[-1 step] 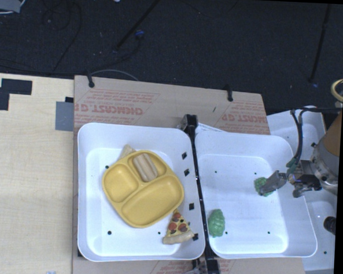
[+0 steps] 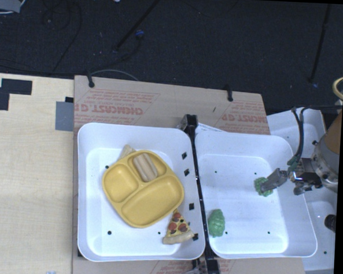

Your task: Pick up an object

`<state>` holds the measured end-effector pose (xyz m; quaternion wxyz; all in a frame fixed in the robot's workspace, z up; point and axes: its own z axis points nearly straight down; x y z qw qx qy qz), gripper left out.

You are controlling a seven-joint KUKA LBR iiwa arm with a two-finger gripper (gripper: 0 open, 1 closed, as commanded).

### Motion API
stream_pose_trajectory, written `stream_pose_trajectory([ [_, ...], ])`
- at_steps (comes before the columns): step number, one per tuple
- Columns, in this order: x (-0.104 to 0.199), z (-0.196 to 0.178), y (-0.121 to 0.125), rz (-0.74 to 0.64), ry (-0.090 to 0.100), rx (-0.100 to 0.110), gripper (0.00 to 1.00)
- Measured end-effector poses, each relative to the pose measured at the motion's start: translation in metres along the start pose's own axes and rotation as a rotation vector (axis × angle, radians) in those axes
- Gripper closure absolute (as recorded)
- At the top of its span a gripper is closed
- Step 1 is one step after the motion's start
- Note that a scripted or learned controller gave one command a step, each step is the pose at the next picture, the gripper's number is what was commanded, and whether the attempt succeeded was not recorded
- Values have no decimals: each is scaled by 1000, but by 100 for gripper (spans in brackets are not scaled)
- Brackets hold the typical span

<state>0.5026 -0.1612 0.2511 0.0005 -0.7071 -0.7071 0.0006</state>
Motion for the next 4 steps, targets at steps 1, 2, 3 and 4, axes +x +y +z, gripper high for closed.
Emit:
stream_pose_trajectory([
  [1,8,62,0,0,3,8,0],
  [2,15,110,5,0,3,6,0],
  [3,16,163,4,0,3,6,0],
  [4,15,151,4,5,2,5,100],
])
